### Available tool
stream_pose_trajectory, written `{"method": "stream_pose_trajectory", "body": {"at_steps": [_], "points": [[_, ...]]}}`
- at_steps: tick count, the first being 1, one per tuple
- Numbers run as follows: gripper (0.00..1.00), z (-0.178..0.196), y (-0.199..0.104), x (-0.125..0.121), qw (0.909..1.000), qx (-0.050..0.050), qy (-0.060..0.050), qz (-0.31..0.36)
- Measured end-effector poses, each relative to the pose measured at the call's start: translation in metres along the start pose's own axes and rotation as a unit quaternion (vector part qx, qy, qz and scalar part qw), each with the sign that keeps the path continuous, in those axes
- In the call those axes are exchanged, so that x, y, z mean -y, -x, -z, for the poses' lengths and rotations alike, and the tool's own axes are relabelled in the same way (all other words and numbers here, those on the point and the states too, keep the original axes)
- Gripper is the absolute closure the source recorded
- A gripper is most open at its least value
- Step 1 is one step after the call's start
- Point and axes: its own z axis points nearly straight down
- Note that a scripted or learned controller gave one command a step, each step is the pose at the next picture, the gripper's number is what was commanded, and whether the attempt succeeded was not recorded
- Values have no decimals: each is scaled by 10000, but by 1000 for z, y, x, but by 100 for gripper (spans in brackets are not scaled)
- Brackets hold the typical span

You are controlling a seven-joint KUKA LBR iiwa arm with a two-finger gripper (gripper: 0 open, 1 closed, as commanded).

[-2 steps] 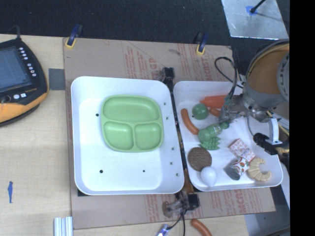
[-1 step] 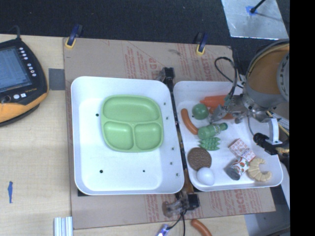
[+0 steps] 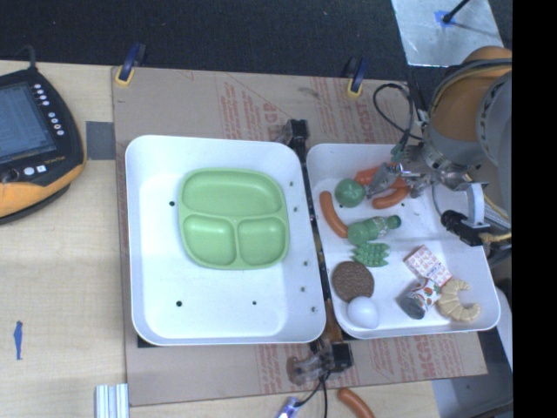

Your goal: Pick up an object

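On the desk point(image 3: 70, 277), nearest the camera, a stray sausage point(image 3: 355, 401) lies outside the bins. The right bin point(image 3: 487, 316) holds, at its near end, a white egg point(image 3: 363, 312), a croissant point(image 3: 459, 300), a small carton point(image 3: 426, 268) and a brown cookie point(image 3: 352, 279). Farther in lie a green bottle point(image 3: 374, 227), a sausage point(image 3: 332, 213) and a green round vegetable point(image 3: 350, 192). At the far end, the jaws point(image 3: 402, 174) sit over orange-red toy food point(image 3: 387, 197); whether they are open or closed cannot be determined. The left bin point(image 3: 157, 312) carries a green divided plate point(image 3: 234, 219).
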Motion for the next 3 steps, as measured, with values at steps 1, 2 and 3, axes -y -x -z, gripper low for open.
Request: {"method": "stream_pose_trajectory", "body": {"at_steps": [1,2,3], "points": [[0,-2,-24,-5,10000,-10,-59,-6],[0,-2,-35,-5,10000,-2,-59,-8],[100,7,-33,-2,9999,-4,-122,-4]]}}
